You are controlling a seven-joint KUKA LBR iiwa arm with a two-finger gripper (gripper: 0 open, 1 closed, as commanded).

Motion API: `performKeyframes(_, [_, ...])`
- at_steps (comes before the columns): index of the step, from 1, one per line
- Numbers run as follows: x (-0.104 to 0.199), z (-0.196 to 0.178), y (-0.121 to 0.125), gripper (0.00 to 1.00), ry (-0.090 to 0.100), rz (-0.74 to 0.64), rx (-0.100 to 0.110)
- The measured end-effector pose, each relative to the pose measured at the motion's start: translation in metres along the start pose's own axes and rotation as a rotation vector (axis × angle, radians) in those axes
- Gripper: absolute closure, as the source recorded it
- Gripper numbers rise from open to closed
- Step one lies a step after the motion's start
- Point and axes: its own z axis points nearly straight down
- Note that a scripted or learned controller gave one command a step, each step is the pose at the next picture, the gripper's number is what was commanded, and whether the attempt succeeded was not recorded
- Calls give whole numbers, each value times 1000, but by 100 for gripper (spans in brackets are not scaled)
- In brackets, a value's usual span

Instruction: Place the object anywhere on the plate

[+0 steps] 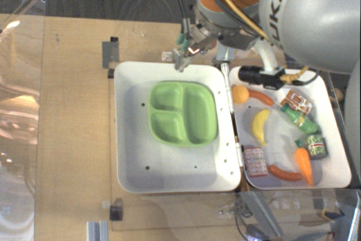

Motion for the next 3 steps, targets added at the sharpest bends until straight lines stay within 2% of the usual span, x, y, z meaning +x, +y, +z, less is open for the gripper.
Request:
performKeyframes(1, [-53,40,-72,100,0,-208,3])
performKeyframes(2, [-118,119,-86,100,1,-131,5])
performKeyframes(3, [-111,163,-48,100,1,-138,4])
